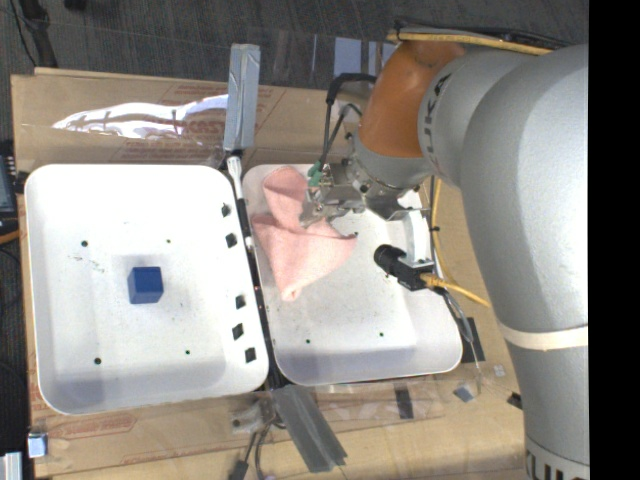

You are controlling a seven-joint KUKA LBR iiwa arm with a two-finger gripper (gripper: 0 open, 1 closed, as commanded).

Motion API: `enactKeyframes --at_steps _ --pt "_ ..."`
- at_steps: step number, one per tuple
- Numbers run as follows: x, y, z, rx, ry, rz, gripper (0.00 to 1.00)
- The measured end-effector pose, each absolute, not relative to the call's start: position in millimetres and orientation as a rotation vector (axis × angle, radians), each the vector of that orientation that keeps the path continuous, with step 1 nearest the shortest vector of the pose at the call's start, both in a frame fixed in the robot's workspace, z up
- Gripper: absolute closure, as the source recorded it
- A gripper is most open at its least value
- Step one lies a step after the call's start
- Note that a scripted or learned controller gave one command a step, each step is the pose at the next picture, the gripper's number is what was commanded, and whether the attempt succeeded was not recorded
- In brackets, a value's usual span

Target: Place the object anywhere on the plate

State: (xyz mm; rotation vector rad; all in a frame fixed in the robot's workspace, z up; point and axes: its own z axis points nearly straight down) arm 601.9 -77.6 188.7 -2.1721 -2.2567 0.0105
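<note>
A pink cloth [300, 238] lies crumpled in the right bin [340, 353], against its left wall and reaching toward the middle. My gripper [320, 206] is down at the cloth's upper right part, touching or just above the fabric, and the wrist hides the contact. A small blue cube [146, 284] sits on the floor of the left bin [60, 218], left of its middle and far from the gripper. I see nothing plate-shaped other than the bins.
The big grey arm [520, 198] with its orange band [400, 98] covers the right bin's far right corner and the bench's right side. A black fitting [398, 265] with a yellow cable hangs over the right bin. Black clips line the wall between the bins.
</note>
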Motion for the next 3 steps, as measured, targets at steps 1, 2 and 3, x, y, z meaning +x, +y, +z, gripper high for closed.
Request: enactKeyframes --at_steps 1,2,3 --pt "602.0 -76.7 229.5 -2.166 -2.268 0.007 1.0" --pt "595.1 -15.8 228.4 -1.662 -2.657 0.008 1.0" --pt "588.4 28.5 233.3 -1.092 -2.939 0.006 1.0"
